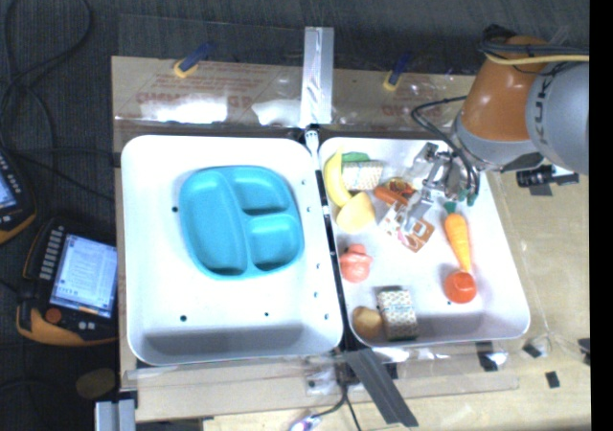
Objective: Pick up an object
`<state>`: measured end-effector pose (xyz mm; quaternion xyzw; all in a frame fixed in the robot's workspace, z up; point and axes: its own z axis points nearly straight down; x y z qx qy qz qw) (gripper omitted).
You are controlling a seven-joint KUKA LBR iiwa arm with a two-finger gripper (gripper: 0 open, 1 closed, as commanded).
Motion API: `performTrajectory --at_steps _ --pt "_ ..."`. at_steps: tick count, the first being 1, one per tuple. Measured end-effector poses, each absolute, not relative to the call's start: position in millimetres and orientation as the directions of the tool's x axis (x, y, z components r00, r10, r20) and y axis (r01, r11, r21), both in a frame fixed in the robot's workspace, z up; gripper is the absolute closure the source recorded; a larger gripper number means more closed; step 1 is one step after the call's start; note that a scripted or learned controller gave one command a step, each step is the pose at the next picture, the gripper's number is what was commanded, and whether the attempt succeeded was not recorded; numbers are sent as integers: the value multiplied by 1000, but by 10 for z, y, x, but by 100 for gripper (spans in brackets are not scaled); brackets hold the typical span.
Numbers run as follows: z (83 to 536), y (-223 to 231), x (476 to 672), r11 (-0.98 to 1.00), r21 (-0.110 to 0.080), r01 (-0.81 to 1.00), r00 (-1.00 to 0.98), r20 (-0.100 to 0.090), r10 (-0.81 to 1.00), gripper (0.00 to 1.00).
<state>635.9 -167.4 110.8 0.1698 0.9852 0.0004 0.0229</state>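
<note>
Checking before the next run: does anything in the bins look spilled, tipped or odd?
Nothing stands out. The blue tray lies flat in the left bin; the toy food, carrot included, lies loose inside the right bin. The gripper is low among it.

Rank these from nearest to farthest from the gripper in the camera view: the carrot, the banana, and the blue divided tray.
1. Carrot, just right of the gripper, same bin.
2. Banana, at that bin's left wall.
3. Blue divided tray, in the left bin.
</note>
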Motion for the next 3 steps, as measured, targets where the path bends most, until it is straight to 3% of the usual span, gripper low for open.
performTrajectory --at_steps 1,2,3 --pt "1529 -2094 6267 933 -1 360 -933 -5 360 0" --pt "893 -2224 6396 884 2 468 -884 -13 468 0" --pt "1015 -2225 6418 885 -3 466 -885 -22 465 100"
